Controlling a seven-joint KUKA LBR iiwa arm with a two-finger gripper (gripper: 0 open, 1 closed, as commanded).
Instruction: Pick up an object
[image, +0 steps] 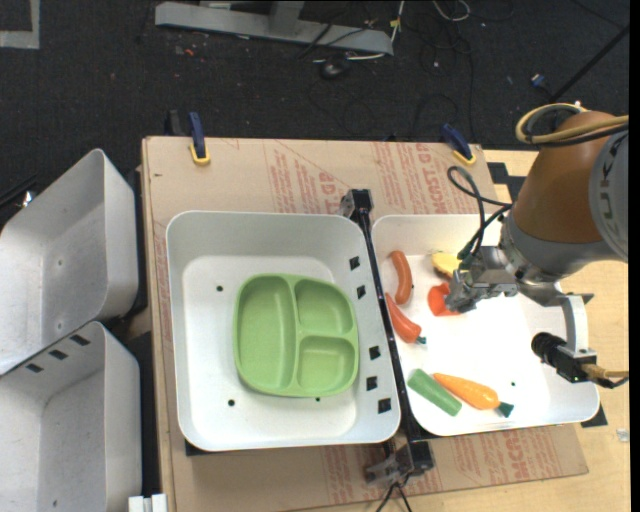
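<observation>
bench (260, 170): brown board carrying two shallow white bins side by side, blue clamps on its far edge.
left bin (190, 250): holds a green divided plate (296, 336) with three compartments, lying flat near the middle.
right bin (520, 345): holds the small food toys, most of them toward its left half.
arm (570, 190): grey with an orange band, reaching in from the right and bent down over the far part of the right bin.
hand (462, 292): low over the right bin, right at a red piece; whether its grip is wide or narrow, i cannot tell, the wrist and cables cover it.
red piece (437, 298): small, partly tucked under the hand, touching or nearly touching it; i cannot say that it is gripped.
yellow piece (445, 263): just behind the red one, close to the hand.
sausages: one (402, 276) lying lengthwise near the bin's left wall, another (402, 320) just in front of it, slanted.
carrot (470, 391): orange, near the front of the bin, beside a green vegetable (433, 391) on its left, the two close together.
spare bins (60, 250): two more white ones stacked off the bench at far left.
</observation>
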